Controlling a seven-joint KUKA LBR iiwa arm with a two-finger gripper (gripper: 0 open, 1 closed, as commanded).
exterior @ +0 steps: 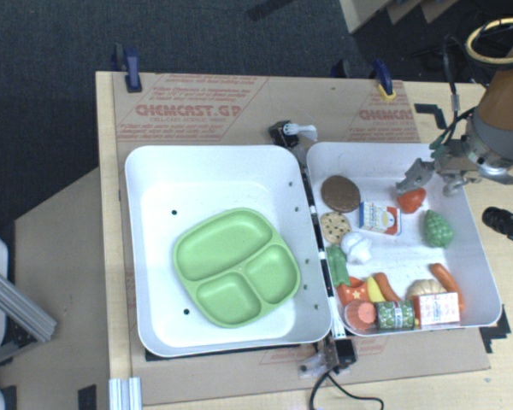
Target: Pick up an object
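Cardboard-topped bench (197,109) is carrying both bins; I'm hovering the gripper (432,176), fingers spread, just above the red toy (412,199). Crowded neighbours beneath are risking a deflected, empty grasp.

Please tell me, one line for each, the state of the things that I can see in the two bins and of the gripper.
Green divided plate: upright in the left bin.
Brown round patty: lying flat in the right bin.
Small carton: lying on its side.
Red toy: directly below the gripper.
Green bumpy toy: lying free.
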